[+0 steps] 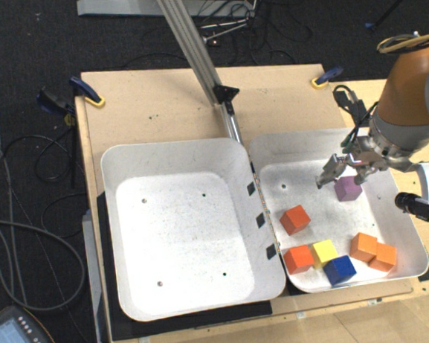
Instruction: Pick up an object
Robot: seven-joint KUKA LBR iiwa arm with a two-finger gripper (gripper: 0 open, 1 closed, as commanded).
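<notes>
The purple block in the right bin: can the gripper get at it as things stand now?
Probably yes. The gripper hangs just above the purple block, which stands apart from the other blocks, with nothing lying between them.

**Blocks in the right bin**

A small purple cube [348,188] lies near the far side. An orange cube [295,219] sits mid-bin. Along the near wall: orange cube [299,258], yellow cube [325,251], blue cube [340,269], two orange blocks [373,251].

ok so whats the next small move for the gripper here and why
Probably a short drop straight down, then close. The gripper sits over the right bin just above the purple block, which lies apart from the other blocks, so the fingers have room around it.
</notes>
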